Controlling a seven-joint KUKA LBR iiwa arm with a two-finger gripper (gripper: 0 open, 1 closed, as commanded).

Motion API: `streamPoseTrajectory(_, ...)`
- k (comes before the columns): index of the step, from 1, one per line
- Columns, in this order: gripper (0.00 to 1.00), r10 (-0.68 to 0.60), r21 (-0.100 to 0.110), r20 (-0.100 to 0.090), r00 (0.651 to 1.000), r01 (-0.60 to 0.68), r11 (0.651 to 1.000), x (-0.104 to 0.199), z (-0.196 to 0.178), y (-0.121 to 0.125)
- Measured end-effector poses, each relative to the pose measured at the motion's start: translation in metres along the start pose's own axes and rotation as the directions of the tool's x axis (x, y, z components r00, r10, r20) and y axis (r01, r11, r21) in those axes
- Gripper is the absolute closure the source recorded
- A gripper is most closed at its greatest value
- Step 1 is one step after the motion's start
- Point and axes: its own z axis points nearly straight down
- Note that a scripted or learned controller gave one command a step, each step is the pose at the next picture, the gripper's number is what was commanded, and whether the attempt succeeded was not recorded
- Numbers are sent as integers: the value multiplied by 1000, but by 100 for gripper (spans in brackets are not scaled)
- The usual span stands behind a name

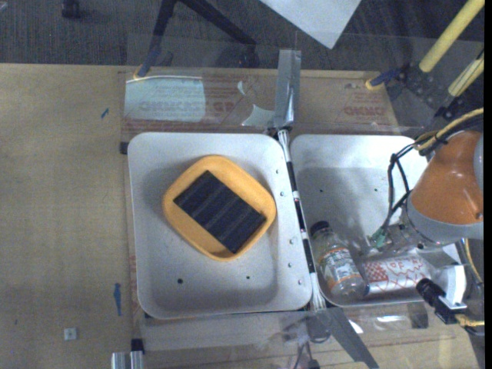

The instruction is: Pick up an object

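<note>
At three o'clock the arm (450, 187) is reaching in over the right bin (338, 167), its orange band and grey wrist blocking that bin's four o'clock corner; the gripper (393, 241) is sitting low beneath the wrist, among cables and a green-tipped part, and whether it is wide, narrow or clasping anything I cannot tell, since the wrist is covering it. Along the right bin's six o'clock wall a bottle (336, 261) is lying on its side, dark cap pointing toward eleven o'clock, its clear body blurring into the glare; just beside it, toward three o'clock, a red-and-white patterned pack (393, 274) is lying flat, its far end slipping under the wrist, its print too small to make out. Over at nine o'clock the left bin (154, 283) is holding an orange dish (178, 191) with a dark ribbed slab (220, 211) inside, turned askew, well apart from the arm.
</note>
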Motion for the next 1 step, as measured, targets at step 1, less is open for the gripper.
streamPoseTrajectory(1,0,0,0,0,1000,0,1000,0,0,0)
